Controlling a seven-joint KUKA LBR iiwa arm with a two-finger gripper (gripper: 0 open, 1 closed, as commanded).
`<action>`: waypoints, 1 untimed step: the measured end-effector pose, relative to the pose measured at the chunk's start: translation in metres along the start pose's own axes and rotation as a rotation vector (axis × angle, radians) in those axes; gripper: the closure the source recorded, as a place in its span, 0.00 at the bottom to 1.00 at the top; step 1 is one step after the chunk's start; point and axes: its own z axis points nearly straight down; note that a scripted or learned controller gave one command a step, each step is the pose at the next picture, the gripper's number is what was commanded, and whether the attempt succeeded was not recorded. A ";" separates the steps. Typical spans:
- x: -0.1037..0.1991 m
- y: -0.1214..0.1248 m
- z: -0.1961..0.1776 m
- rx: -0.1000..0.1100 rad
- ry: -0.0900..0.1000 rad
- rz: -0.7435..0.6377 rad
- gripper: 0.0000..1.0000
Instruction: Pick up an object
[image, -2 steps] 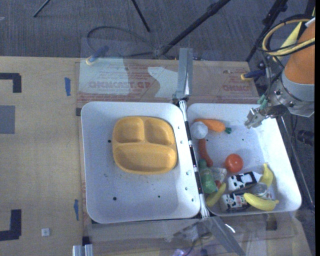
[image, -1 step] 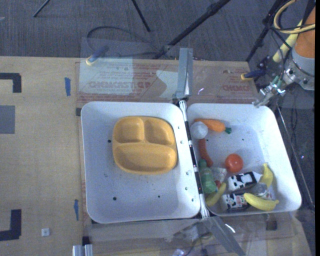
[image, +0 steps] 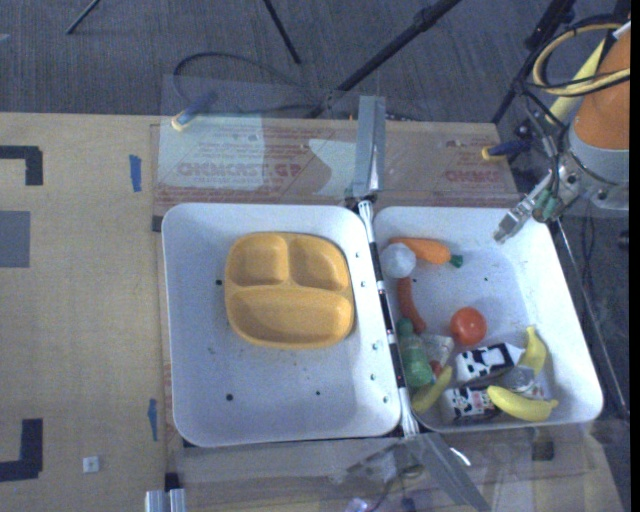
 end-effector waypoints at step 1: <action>0.028 0.061 -0.027 -0.004 -0.004 0.325 1.00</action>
